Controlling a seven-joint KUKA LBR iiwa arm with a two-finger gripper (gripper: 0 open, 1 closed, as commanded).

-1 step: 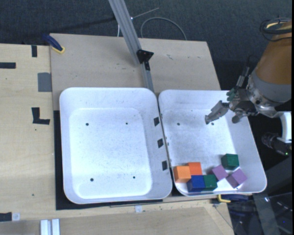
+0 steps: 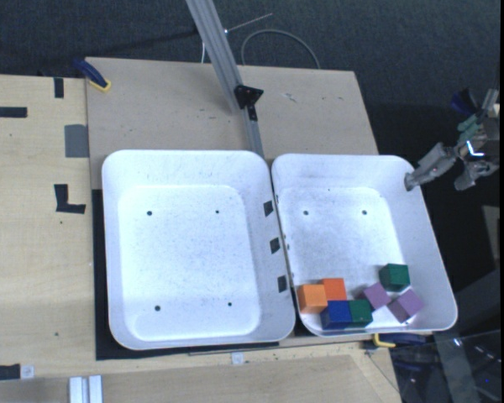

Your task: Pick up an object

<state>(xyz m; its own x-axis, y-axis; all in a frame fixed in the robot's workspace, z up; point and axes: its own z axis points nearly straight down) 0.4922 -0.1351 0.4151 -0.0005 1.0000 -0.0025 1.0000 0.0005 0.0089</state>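
Note:
Several small blocks lie clustered at the near end of the right bin (image 2: pixel 319 179): an orange block (image 2: pixel 312 297) with a second orange one (image 2: pixel 334 289) beside it, a blue block (image 2: pixel 338 313), a green block (image 2: pixel 360 312), a darker green block (image 2: pixel 394 275) and two purple blocks (image 2: pixel 375 295) (image 2: pixel 406 306). My gripper (image 2: pixel 443 177) hovers over the far right corner of that bin, at the rim, well away from the blocks. Its fingers (image 2: pixel 424 171) are spread open with nothing between them.
The left bin (image 2: pixel 185 162) sits beside the right one, with a divider between them. A slanted metal pole (image 2: pixel 214 36) with a black clamp reaches in from the top. A thin cable loop (image 2: pixel 277 44) and a blue-yellow clip (image 2: pixel 92 74) lie on the bench behind the bins.

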